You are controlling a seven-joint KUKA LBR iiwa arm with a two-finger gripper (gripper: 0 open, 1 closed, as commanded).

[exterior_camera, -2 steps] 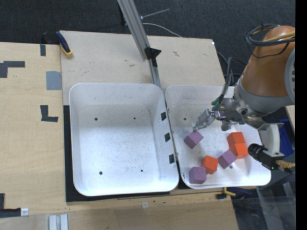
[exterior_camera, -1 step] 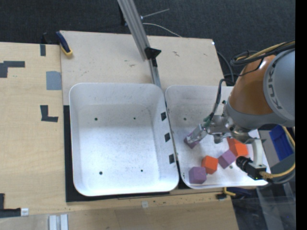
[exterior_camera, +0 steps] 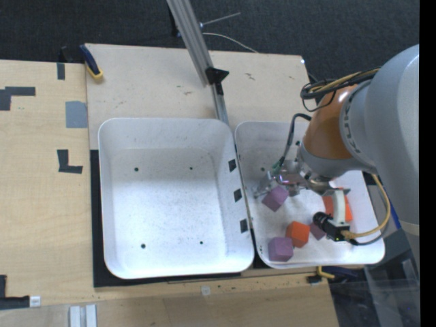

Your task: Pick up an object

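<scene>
With the gripper [exterior_camera: 278, 182] right above the purple block [exterior_camera: 275, 199] near the left wall of the right bin [exterior_camera: 354, 256], its opening impossible to tell, it should descend squarely and straddle the block's flat faces before closing.

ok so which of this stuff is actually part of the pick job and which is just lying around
Part of the job:
gripper
purple block just below it
orange block
second purple block nearer the front
right bin holding them

Just lying about:
left bin
blue-and-yellow clamp
metal rail
grey tape patch
</scene>
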